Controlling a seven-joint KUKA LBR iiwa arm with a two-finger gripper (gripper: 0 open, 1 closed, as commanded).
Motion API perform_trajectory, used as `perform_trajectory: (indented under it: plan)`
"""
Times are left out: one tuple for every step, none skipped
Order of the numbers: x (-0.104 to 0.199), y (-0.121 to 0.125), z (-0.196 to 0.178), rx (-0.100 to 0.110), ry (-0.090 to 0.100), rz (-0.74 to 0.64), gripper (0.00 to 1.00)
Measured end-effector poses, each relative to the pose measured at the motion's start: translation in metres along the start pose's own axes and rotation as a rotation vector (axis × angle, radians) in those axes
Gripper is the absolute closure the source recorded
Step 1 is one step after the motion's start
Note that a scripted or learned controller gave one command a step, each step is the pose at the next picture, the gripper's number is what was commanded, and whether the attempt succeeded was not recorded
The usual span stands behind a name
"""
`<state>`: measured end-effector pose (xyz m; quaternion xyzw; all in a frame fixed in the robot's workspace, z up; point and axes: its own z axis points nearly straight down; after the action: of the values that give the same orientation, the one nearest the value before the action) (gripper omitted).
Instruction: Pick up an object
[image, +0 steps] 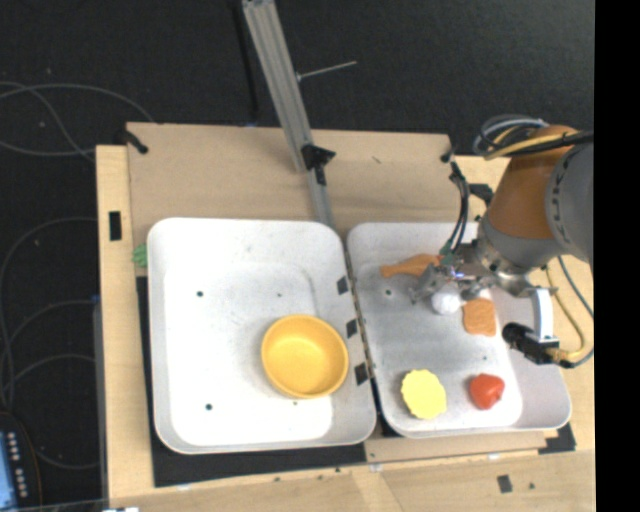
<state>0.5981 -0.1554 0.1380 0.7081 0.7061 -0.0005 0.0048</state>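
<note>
In the right bin (395, 300), near its front, lie a yellow piece (424, 394) and a red piece (486, 390). Behind them the claw (443, 291), grip unreadable, hangs just beside an orange block (480, 318). A yellow bowl (304, 356) occupies the left bin (200, 270) on the desk (220, 170).

Grey arm entered from the right, orange band above the wrist uppermost, wrist bent steeply downward. Gripper (443, 291) sat low at the arm's left end, pointing left and down (finger detail blurred, too small to read). Black cables looped off the wrist and trailed along its right side.
</note>
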Motion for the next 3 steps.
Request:
perform_trajectory:
  plan:
    - [0.000,0.002,-0.013,-0.007,0.001,0.003,1.00]
    - [0.004,-0.004,-0.058,0.004,0.008,-0.004,1.00]
    - [0.001,-0.010,-0.106,-0.001,0.007,-0.005,1.00]
